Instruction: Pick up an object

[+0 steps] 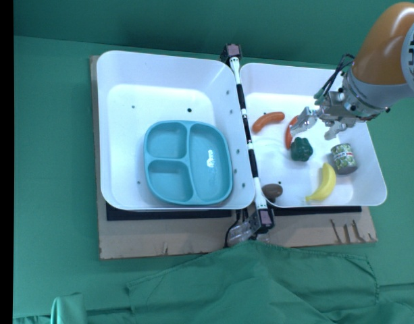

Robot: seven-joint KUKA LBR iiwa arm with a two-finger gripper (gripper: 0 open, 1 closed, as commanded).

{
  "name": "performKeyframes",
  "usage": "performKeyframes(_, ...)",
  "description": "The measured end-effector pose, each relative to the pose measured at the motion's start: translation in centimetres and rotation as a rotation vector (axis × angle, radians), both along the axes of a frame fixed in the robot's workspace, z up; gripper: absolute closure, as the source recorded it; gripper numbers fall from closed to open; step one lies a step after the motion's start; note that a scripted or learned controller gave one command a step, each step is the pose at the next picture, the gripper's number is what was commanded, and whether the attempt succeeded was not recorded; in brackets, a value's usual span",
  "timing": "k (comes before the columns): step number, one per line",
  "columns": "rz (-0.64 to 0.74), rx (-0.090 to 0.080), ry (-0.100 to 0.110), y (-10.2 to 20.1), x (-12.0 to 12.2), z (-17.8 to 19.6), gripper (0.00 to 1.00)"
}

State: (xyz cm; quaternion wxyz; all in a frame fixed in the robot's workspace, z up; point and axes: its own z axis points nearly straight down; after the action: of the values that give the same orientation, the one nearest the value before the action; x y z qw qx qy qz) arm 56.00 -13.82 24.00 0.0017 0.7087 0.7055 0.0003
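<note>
Right of centre in the frame, in the right bin (369,181): gripper (308,120) low over a short red pepper (288,133), fingers spread and holding nothing. Probably light, stiff and glossy toy food, apt to slip; best pinched across the narrow middle. Close by: sausage (268,120), broccoli (301,149) (nearly touching the pepper's lower end), jar (343,158), banana (322,183), brown lump (272,191). Pepper's upper end hidden behind the fingers; fingertip contact too small to judge.

Bright, even light; soft shadows; sharp.
</note>
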Motion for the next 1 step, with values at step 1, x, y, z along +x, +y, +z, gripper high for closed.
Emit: performKeyframes(1,0.001,-0.001,-0.012,-1.58,-1.29,-5.44,0.0)
